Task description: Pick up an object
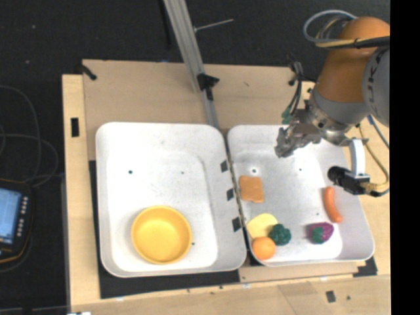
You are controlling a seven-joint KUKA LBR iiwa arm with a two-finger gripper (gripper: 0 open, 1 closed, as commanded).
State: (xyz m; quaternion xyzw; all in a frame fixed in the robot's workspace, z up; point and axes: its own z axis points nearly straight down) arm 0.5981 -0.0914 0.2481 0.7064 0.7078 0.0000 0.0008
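My gripper (286, 146) hangs over the back part of the right bin (296, 182), below the orange wrist band. Nothing shows between its fingers. In that bin lie a tan bread slice (251, 189), a yellow piece (260, 224), an orange ball (264, 248), a green broccoli (281, 234), a purple piece (319, 232) and an orange carrot (332, 204). The bread slice is the closest of them, lying toward the front and left of the gripper.
A yellow bowl (161, 233) sits at the front of the left bin (157, 163). A grey metal pole (190, 51) slants down to the bins' shared back edge. A black fitting with cable (346, 179) hangs over the right bin's right side.
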